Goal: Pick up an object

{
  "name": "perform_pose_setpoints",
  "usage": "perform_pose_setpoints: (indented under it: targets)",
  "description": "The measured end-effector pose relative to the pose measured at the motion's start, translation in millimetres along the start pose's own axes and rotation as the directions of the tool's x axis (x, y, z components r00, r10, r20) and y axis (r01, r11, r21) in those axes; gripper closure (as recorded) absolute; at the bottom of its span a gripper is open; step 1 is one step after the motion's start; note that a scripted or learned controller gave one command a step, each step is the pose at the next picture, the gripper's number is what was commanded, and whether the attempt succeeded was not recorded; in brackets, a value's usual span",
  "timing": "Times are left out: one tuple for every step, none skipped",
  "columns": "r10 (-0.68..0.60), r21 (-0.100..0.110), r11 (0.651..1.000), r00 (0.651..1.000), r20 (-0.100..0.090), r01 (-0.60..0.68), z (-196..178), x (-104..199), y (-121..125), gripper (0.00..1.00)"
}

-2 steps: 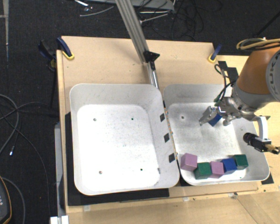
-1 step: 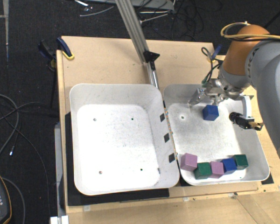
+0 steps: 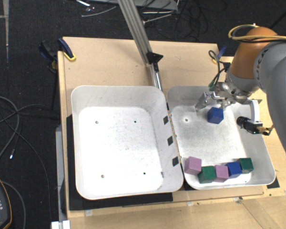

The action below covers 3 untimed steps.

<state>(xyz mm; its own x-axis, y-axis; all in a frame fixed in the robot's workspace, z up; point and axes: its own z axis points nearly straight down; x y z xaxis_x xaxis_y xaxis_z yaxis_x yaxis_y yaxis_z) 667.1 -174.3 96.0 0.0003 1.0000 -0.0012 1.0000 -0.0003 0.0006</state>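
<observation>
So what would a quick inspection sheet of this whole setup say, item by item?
Surface: wooden bench bearing the left bin and right bin.
Job's things: blue cube just below the gripper in the right bin; along the near edge, purple cube, green cube, pink cube, second blue cube, dark green cube.
Clutter: nothing seen.
Grippers: gripper over the blue cube; hold unclear.
Cables: yellow cable on the arm; floor cables.
Surroundings: metal pole, clamp.
</observation>
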Motion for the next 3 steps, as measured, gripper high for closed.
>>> perform_pose_setpoints:
  targets:
    - [0.000, 0.003, 1.000, 1.000, -0.002, 0.000, 0.3, 23.2, -35.8, 0.00]
    - [0.001, -0.001, 1.000, 1.000, 0.000, -0.001, -9.7, 22.0, -34.1, 1.00]
    - [0.001, -0.001, 1.000, 1.000, 0.000, -0.001, -9.4, 21.9, -34.1, 0.00]
